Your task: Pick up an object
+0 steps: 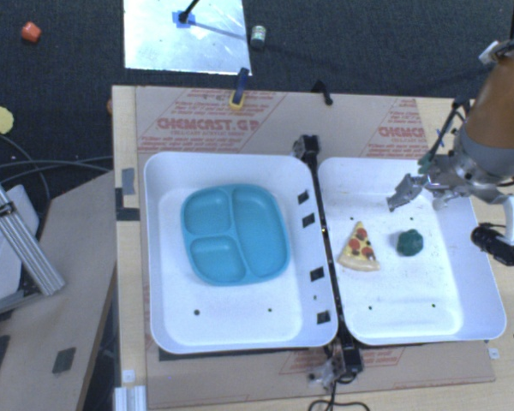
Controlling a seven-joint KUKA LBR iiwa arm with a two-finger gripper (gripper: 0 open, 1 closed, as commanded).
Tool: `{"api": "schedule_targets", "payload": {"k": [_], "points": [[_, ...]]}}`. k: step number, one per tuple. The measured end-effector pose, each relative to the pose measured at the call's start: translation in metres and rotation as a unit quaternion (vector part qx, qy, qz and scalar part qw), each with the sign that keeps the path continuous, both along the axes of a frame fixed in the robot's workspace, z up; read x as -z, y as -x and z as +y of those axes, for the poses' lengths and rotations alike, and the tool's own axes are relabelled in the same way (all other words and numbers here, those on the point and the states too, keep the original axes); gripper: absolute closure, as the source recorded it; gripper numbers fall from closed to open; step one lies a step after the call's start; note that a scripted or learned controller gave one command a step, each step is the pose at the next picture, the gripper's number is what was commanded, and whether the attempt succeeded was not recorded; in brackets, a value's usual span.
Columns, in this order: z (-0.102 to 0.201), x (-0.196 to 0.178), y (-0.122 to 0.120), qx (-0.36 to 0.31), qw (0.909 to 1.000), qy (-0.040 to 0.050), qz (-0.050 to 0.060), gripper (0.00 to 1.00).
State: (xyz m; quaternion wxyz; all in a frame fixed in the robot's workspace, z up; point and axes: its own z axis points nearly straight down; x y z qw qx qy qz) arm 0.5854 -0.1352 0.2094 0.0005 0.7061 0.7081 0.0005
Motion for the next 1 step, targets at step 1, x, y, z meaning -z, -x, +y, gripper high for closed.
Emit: {"api": "schedule_targets", "payload": {"k": [1], "points": [[0.0026, 0.1276, 0.0191, 0.002, 1.0000, -0.0010, -0.002, 0.00]]}}
